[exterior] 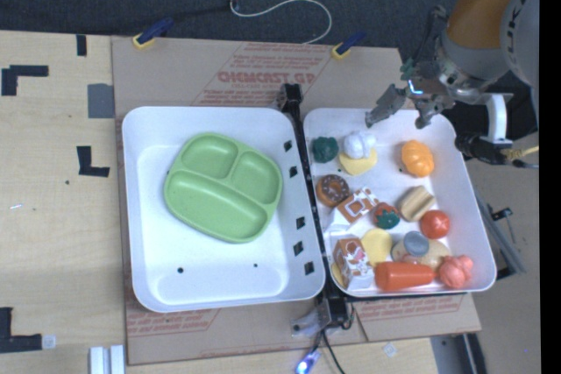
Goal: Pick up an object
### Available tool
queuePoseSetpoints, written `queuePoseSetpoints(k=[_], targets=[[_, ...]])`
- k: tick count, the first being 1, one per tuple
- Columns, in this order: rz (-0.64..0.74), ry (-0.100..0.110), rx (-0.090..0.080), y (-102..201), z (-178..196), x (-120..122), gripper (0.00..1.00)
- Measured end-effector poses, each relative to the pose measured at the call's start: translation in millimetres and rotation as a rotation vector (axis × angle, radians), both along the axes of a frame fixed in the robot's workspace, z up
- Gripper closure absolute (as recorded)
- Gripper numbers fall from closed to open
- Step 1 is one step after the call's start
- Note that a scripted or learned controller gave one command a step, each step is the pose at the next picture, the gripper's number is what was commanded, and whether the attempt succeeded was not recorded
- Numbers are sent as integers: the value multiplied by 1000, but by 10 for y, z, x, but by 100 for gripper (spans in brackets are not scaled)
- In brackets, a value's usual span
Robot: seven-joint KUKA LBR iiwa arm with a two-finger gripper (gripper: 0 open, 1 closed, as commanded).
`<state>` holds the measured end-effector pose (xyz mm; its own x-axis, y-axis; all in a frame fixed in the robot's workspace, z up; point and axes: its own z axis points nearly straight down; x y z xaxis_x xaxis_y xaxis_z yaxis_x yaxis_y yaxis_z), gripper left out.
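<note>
My gripper (405, 109) hangs open above the back edge of the right bin (469, 188), its two dark fingers spread and nothing between them. Below it in that bin lie several toy foods: a white and yellow piece (358, 151), a dark green piece (325, 148), an orange pepper-like piece (417, 158), a brown doughnut (332, 188), a red tomato (435, 224), a bread roll (415, 202), a yellow piece (378, 244) and an orange carrot (405, 276). The white and yellow piece is the closest to the fingers, slightly left and in front.
The left bin (145, 188) holds a green divided plate (224, 186). A black clip strip (301, 188) runs between the two bins. A cardboard sheet (254, 70) lies under both, with a white cable (280, 9) behind.
</note>
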<state>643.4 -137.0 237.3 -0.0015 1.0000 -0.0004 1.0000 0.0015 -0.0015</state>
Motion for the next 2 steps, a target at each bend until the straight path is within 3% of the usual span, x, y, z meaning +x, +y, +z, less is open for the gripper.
queuePoseSetpoints(k=[1,2], targets=[[13,2,6,1344,-25,-554,0],[6,9,3,2015,-569,-983,0]])
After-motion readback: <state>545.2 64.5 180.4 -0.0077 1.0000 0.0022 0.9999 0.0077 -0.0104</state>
